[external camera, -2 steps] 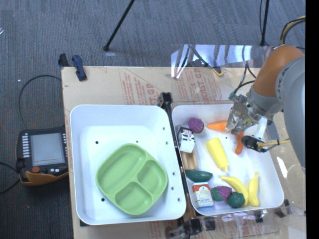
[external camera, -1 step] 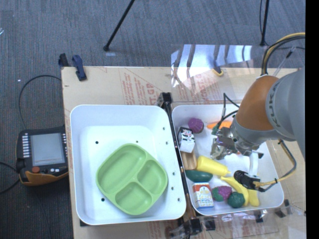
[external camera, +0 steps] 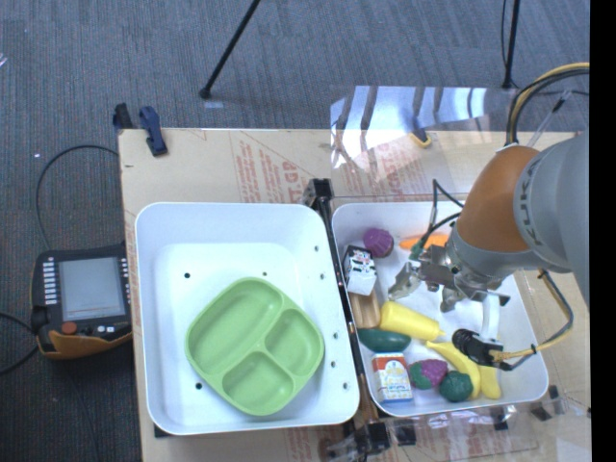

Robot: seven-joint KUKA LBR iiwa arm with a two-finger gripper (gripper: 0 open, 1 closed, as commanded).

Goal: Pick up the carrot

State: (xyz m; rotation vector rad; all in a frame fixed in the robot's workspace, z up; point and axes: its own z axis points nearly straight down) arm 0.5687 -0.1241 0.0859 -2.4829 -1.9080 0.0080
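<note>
The carrot (external camera: 421, 242) is a small orange piece at the back of the right bin (external camera: 535, 354), mostly hidden behind the arm's wrist. My gripper (external camera: 424, 285) hangs low over the middle of that bin, just in front of the carrot and above a yellow corn-like toy (external camera: 408, 320). From this angle I cannot make out whether anything is held.
The right bin also holds a purple fruit (external camera: 377, 242), a white carton (external camera: 360, 269), a dark green cucumber (external camera: 383, 339), a small box (external camera: 391, 375), grapes (external camera: 428, 373) and a banana (external camera: 474, 366). A green divided plate (external camera: 255, 345) lies in the left bin (external camera: 164, 229).
</note>
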